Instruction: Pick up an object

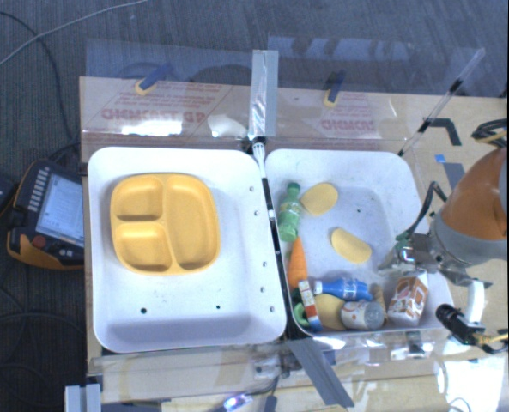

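The right bin holds several items. A green bottle lies by its left wall, with an orange carrot below it. Two yellow oval pieces rest in the middle. Along the front lie a blue-labelled bottle, a silver can, a yellow fruit and a brown snack packet. My gripper hangs low at the bin's right side, just above the snack packet and right of the lower yellow piece. Nothing shows in its grasp.
The left bin carries a yellow divided plate. A metal divider post stands between the bins at the back. The grey arm with its orange band leans over the right bin's right wall. A teach pendant lies on the floor at the left.
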You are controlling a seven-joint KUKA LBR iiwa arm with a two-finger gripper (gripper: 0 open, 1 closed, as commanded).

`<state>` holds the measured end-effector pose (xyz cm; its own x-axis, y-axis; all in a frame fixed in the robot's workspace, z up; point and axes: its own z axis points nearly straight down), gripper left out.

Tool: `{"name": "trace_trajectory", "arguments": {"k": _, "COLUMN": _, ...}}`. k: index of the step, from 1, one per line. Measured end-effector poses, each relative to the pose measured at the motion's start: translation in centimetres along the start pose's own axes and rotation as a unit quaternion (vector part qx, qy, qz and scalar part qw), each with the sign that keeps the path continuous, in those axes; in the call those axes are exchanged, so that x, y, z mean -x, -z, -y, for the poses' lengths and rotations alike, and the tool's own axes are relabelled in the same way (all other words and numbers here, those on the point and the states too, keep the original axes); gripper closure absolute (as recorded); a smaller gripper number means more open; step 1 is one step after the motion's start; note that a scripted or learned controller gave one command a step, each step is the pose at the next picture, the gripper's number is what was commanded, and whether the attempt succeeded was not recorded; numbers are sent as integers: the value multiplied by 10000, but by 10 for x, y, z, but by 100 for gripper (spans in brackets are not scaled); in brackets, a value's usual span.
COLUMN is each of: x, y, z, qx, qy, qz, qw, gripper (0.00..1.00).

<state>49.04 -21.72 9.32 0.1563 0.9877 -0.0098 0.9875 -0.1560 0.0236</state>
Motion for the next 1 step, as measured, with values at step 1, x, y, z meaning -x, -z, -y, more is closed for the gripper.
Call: {"name": "trace_trajectory", "arguments": {"k": 1, "x": 0, "y": 0, "z": 0, "qx": 2, "qy": 281, "qz": -1, "qw": 9996, "gripper": 0}}
